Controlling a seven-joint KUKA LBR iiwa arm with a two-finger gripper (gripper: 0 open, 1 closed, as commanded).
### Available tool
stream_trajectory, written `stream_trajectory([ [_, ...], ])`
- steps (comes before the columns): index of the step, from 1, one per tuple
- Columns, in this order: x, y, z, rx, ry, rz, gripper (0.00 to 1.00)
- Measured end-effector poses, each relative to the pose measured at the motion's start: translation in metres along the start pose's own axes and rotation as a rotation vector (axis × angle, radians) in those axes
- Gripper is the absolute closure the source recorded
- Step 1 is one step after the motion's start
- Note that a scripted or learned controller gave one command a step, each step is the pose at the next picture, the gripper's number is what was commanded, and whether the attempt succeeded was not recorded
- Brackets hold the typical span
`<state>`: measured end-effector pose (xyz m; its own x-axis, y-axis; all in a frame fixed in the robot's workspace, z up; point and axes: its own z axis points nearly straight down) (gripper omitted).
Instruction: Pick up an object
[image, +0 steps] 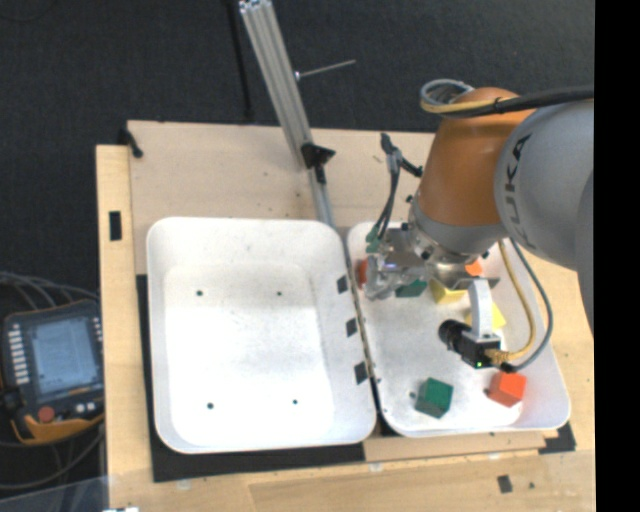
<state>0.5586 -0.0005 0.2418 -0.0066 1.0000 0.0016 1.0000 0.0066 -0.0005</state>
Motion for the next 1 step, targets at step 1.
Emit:
stream_trajectory([
  [1, 0.0467, -0.0091, -0.003, 0.001, 0.001, -0.001, 1.0],
])
